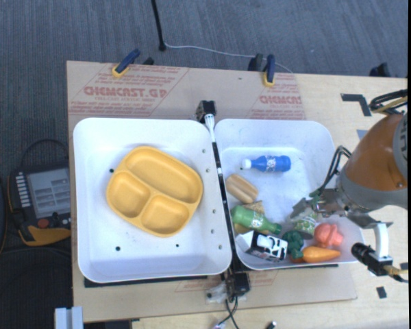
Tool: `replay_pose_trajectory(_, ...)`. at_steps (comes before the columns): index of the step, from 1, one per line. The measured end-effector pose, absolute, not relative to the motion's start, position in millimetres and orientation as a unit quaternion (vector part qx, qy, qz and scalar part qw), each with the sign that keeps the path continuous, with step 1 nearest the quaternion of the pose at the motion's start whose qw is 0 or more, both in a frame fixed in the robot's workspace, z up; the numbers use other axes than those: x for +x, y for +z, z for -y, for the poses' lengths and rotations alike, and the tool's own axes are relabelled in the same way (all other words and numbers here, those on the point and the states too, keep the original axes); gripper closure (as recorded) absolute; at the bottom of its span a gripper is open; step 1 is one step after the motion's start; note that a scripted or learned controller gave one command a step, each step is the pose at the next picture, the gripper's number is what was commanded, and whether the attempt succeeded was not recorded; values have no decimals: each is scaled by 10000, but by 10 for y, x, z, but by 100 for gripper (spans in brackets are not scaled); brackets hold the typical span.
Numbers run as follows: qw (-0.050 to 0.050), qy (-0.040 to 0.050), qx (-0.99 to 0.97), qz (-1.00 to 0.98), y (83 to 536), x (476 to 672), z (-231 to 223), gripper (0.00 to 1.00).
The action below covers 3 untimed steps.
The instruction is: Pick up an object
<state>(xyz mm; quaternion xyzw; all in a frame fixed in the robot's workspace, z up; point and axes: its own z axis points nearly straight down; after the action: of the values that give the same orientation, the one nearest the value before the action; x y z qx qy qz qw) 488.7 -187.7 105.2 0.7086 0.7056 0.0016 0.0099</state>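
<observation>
My gripper (309, 210) hangs low over the right bin (315, 134), near its right wall, below the orange-banded wrist (377, 163). Just under it lies a pale green item (305, 225), partly hidden by the gripper. Around that are a red-orange toy fruit (327, 234), an orange carrot (320, 254) and a dark green broccoli piece (292, 240). Further left lie a green bottle (255, 218), a black-and-white packet (268, 246), a tan hot-dog bun (241, 187) and a blue bottle (268, 163).
The left bin (96, 142) holds a yellow divided plate (154, 190). A divider rail (219, 177) runs between the bins. Clamps (268, 70) and cables sit at the bench's back edge. A pendant device (41, 194) lies left of the bench.
</observation>
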Motion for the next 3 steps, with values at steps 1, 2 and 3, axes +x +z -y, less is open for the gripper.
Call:
replay_pose_trajectory(1, 48, 14, 7071, -7070, 985, 4877, 1872, 100)
replay_pose_trajectory(2, 45, 49, 7065, -7077, 975, 4897, 1931, 100)
replay_pose_trajectory(3, -1, -3, 7067, -7075, 1263, 4837, 1616, 100)
